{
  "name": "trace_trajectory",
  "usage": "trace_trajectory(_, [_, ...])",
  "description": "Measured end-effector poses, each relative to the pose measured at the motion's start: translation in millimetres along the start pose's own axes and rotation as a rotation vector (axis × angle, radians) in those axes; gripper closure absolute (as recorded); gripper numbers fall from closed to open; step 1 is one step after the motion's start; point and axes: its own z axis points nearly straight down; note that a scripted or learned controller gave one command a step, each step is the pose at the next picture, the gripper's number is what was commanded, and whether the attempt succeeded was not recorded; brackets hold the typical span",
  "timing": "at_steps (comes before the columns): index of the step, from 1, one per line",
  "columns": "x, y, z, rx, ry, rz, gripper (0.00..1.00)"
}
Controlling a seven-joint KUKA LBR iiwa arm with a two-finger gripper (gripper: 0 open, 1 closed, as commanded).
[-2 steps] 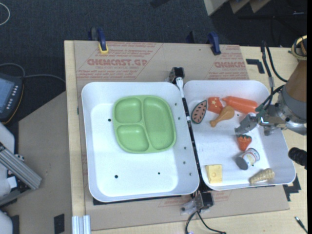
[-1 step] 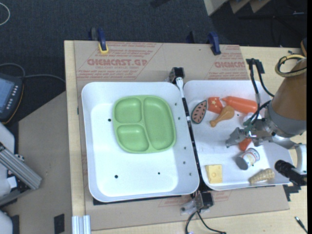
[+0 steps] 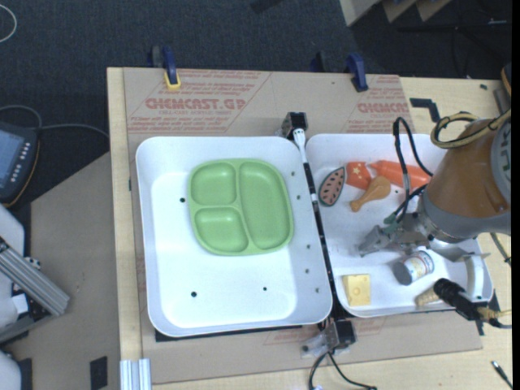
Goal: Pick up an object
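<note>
The right bin (image 3: 345, 232) holds several toy foods. A watermelon slice (image 3: 331, 187) lies at its left, beside a tan drumstick (image 3: 371, 192), a red-orange piece (image 3: 357, 174) and an orange carrot-like piece (image 3: 396, 171). A yellow cheese square (image 3: 356, 288) sits at the bin's front. A small silver can (image 3: 414, 267) lies on its side, with a tan crust piece (image 3: 427, 298) near it. My gripper (image 3: 375, 240) hangs low over the bin's middle, just left of the can and below the drumstick. Nothing shows held in it.
The left bin (image 3: 162, 242) carries a green divided plate (image 3: 240, 206). My grey arm (image 3: 467, 193) and its black cables cover the right bin's right side. A black clip (image 3: 294, 124) sits between the bins at the back.
</note>
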Motion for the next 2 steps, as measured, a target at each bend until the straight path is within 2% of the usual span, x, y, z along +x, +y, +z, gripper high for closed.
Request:
trace_trajectory(1, [0.6,-0.3,12.5,-0.003,-0.001,0.000,0.00])
trace_trajectory(2, [0.3,0.0,1.4,-0.006,-0.002,0.002,1.00])
